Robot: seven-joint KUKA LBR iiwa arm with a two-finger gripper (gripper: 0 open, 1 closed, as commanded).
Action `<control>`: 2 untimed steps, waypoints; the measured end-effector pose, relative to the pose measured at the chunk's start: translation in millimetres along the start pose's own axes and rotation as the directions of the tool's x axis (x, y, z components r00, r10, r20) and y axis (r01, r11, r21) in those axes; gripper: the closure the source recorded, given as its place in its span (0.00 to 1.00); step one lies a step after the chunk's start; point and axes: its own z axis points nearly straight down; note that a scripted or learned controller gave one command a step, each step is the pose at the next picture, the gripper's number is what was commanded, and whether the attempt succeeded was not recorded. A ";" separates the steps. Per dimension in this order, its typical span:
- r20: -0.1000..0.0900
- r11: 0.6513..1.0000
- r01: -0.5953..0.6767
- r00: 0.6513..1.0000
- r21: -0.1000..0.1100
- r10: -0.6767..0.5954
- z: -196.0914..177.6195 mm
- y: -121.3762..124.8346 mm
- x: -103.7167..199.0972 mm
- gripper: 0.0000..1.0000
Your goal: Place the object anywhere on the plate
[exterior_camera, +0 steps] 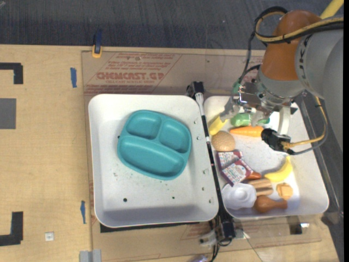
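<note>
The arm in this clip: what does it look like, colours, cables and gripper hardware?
The arm is light grey with an orange band above the wrist. Yellow and black cables loop over that band. The gripper is metallic with dark fittings; another black-and-yellow cable trails from it.

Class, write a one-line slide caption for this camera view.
Arm's hand over the right bin of toy food; teal plate waits in the left bin.

Even, bright overhead light whitens the right bin, shadows stay soft, and fine detail looks slightly blurred.
</note>
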 end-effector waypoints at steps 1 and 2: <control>0.000 1.000 0.000 1.000 0.000 0.000 0.0 0.0 0.0 0.00; 0.000 1.000 0.000 1.000 0.000 0.000 0.0 0.0 0.0 0.00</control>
